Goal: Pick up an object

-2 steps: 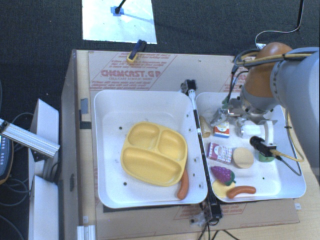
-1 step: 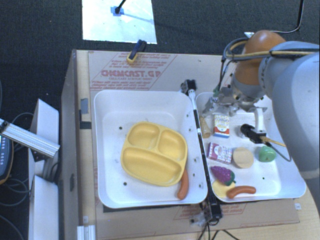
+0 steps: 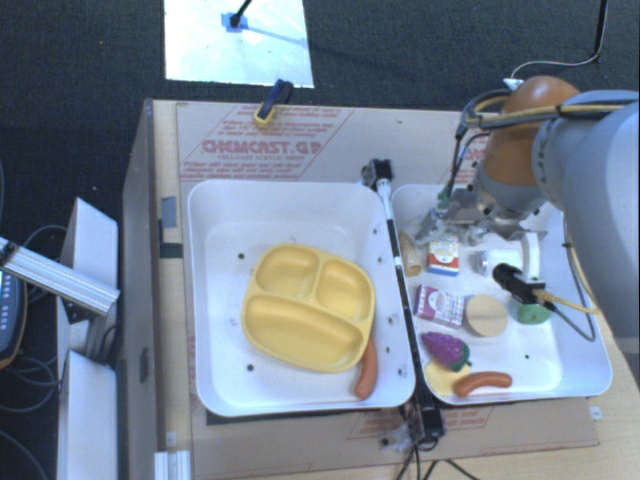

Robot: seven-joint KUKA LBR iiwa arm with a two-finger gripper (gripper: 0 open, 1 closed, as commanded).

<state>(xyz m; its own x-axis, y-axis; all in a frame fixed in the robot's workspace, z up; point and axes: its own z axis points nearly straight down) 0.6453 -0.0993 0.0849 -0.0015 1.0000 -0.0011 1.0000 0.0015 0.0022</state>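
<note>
The grey arm reaches in from the right and bends down over the right bin [image 3: 590, 373], its orange band above the wrist. The end effector [image 3: 455, 230] hangs low at that bin's upper left part, directly over a small red-and-white carton [image 3: 443, 255]; whether it is released or clenched I cannot tell, and no object shows gripped in it.

Below the carton lie a red-and-white packet [image 3: 438, 306], a round tan disc [image 3: 486, 315] and a green piece [image 3: 533, 314] (partly hidden by a black fitting). Nearer the front edge sit a purple grape cluster [image 3: 446, 349] and an orange sausage [image 3: 482, 382].

The left bin [image 3: 215, 268] holds a yellow divided plate [image 3: 309, 306], with a second sausage [image 3: 367, 370] leaning at its lower right corner. Both bins rest on the cardboard-covered surface [image 3: 280, 138].
</note>
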